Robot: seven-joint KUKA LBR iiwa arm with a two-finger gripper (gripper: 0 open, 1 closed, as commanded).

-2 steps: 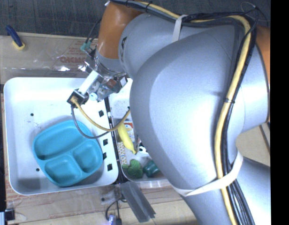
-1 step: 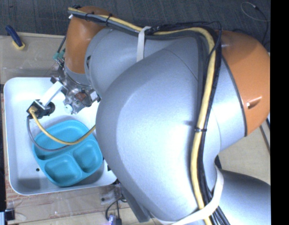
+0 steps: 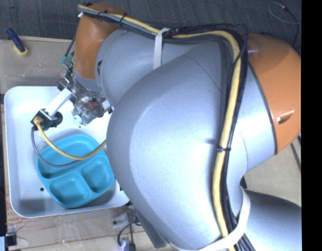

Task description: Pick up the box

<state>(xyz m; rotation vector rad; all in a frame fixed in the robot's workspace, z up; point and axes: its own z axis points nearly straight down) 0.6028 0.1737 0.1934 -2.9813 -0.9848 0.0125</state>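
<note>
A blue box [image 3: 75, 174] with three compartments lies in the left white bin [image 3: 17, 140], toward the bin's front. My gripper [image 3: 87, 107] hangs over the back of that bin, just above and behind the box's far rim. The grey arm [image 3: 192, 140] with its orange band [image 3: 90, 38] covers most of the view and hides the gripper's tip. A yellow cable [image 3: 56, 149] loops down from the wrist across the box's back edge.
A black connector [image 3: 46, 118] on a white bracket sticks out left of the wrist, over the bin floor. The wooden bench [image 3: 35, 56] runs behind the bin, with a blue-and-yellow tool [image 3: 15, 41] at its far left corner. The arm hides the right bin.
</note>
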